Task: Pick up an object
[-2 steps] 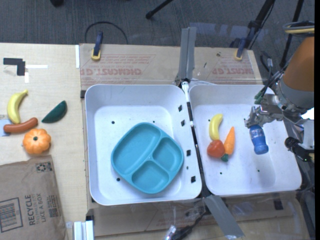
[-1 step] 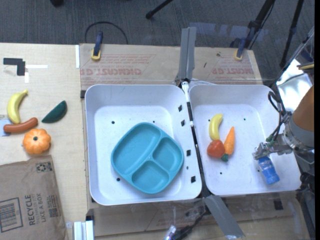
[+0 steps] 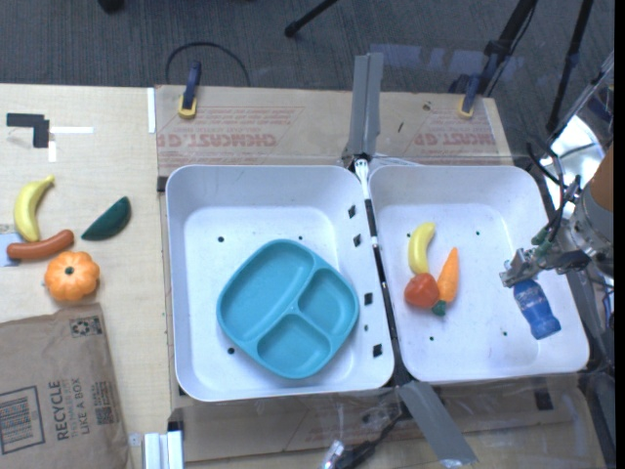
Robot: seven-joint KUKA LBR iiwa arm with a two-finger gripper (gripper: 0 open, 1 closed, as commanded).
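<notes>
The right bin [image 3: 479,189] holds a yellow banana [image 3: 421,246], an orange carrot [image 3: 448,275] and a red tomato [image 3: 422,291], clustered left of its middle. A small blue bottle [image 3: 536,310] lies near the bin's right wall. My gripper [image 3: 522,271] reaches in from the right and sits just above the bottle's top end, touching or almost touching it. I cannot make out whether it has hold of the bottle.
A blue divided plate [image 3: 287,307] lies in the left bin [image 3: 195,262]. On the bench at left sit a banana [image 3: 31,207], a sausage [image 3: 39,246], a small pumpkin [image 3: 71,277], a green piece [image 3: 107,219] and a paper bag [image 3: 54,389].
</notes>
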